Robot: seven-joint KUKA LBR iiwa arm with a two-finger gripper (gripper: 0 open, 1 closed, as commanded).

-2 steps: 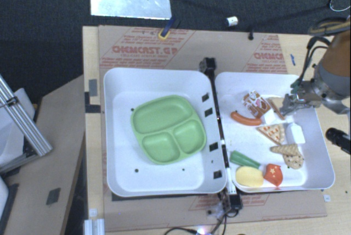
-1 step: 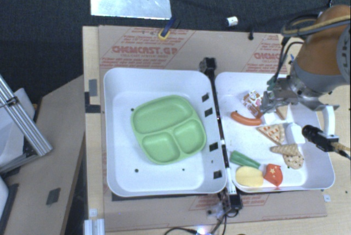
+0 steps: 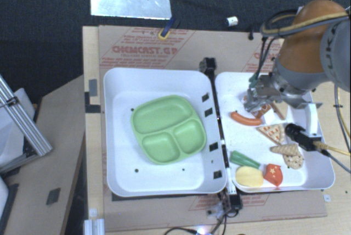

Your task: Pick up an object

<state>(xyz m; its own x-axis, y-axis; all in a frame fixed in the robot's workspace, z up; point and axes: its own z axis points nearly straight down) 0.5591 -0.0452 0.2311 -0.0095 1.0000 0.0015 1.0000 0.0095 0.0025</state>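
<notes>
- Camera view: we find the grey metal two-finger pincer (image 3: 255, 101) low in the right white plastic bin (image 3: 323, 173); whether it is apart or together, we cannot tell.
- The curved orange-red toy sausage (image 3: 246, 118) lies just below the pincer, toward the camera, long axis crosswise.
- The green three-compartment plastic tray (image 3: 167, 128) sits well left.

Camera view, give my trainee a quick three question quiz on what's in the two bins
1. True or false: the green tray lies in the left bin.
2. Which item lies nearest the gripper? A) hot dog B) lemon C) strawberry
3. Fill in: the tray has ___ compartments.

Key: 1 true; 2 A; 3 three.
</notes>
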